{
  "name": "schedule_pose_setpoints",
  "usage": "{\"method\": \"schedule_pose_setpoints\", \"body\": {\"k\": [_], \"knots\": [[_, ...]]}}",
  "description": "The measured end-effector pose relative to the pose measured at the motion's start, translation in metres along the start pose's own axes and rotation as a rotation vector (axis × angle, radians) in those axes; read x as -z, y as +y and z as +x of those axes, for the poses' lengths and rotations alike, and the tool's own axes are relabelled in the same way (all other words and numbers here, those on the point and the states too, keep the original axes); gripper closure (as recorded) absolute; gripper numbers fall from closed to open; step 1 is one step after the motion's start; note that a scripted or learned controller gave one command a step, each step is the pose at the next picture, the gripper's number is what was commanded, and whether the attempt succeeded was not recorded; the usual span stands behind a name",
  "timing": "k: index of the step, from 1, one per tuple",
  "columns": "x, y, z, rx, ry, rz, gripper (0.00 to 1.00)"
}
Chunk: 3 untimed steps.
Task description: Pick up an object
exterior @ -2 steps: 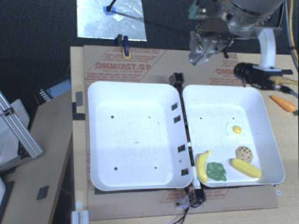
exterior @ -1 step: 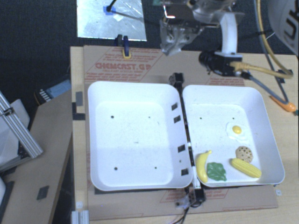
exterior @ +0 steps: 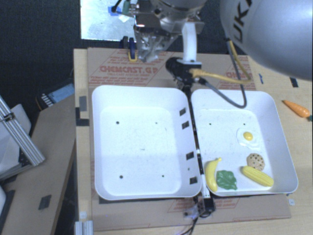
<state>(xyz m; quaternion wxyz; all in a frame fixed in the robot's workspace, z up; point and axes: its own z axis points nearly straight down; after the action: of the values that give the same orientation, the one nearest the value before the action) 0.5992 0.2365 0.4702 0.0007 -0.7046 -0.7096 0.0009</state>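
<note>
Two shallow white bins sat side by side on the surface [exterior: 82, 82], which was covered with printed cardboard. The left bin [exterior: 105, 146] showed bare floor with a few small dark holes. The right bin [exterior: 281, 131] held all the objects, clustered toward its near end. A fried egg [exterior: 248, 137] lay by the right wall, about midway along. Just below it sat a round cookie [exterior: 255, 160], and a corn cob [exterior: 257, 176] lay at a slant right beside the cookie. A banana [exterior: 212, 173] stood against the divider between the bins, with a green leafy piece [exterior: 226, 180] touching its right side. A carrot [exterior: 297, 108] lay outside the bins, on the surface to the right.

The gripper [exterior: 149, 45] hung beyond the far rim of the left bin, over the cardboard, well apart from every object. Its state could not be told; nothing was seen in it.
</note>
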Motion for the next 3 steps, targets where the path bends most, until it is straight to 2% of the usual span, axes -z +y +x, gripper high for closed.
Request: {"method": "schedule_pose_setpoints", "body": {"k": [1, 3], "knots": [[-0.068, 0.071, -0.004, -0.008, 0.000, -0.004, 1.00], [-0.053, 0.070, -0.003, -0.007, 0.001, -0.004, 1.00]]}}
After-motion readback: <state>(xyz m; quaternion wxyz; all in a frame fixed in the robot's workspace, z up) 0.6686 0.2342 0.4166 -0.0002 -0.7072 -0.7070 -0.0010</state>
